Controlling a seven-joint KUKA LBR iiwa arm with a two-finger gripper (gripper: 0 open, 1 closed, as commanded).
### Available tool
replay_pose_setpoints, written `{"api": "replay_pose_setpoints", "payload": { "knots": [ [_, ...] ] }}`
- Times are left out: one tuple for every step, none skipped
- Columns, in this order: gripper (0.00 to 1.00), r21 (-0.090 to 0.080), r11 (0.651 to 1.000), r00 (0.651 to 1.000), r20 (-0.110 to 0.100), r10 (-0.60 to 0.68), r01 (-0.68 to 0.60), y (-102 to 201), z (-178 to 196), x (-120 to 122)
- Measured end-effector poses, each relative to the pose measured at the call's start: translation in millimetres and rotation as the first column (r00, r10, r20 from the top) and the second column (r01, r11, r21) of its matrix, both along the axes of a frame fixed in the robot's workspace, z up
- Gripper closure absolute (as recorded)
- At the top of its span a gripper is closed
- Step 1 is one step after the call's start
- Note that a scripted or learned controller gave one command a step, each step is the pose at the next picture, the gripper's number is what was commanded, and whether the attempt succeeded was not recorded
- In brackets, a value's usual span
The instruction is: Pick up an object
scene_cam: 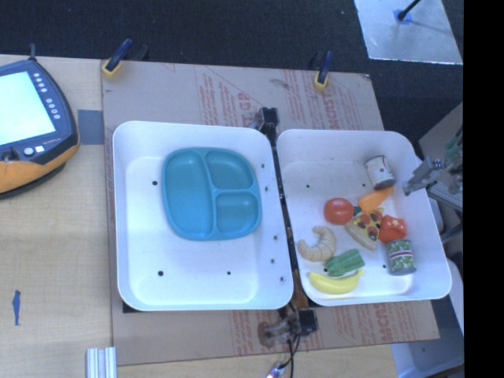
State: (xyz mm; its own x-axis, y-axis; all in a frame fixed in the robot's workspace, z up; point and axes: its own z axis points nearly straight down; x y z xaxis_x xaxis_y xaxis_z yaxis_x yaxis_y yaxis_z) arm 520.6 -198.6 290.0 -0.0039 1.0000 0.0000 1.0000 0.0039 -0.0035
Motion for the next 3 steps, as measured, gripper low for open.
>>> {"api": "replay_pose_setpoints", "payload": {
  "knots": [
    [0.00, 0.000, 1.000, 1.000, -0.002, 0.001, -0.001, -13, -117, -33],
    [0.00, 0.000, 1.000, 1.000, -0.003, 0.003, -0.003, -13, -200, 41],
    [0.00, 0.000, 1.000, 1.000, -0.002, 0.004, -0.004, 33, -199, 24]
  ]
}}
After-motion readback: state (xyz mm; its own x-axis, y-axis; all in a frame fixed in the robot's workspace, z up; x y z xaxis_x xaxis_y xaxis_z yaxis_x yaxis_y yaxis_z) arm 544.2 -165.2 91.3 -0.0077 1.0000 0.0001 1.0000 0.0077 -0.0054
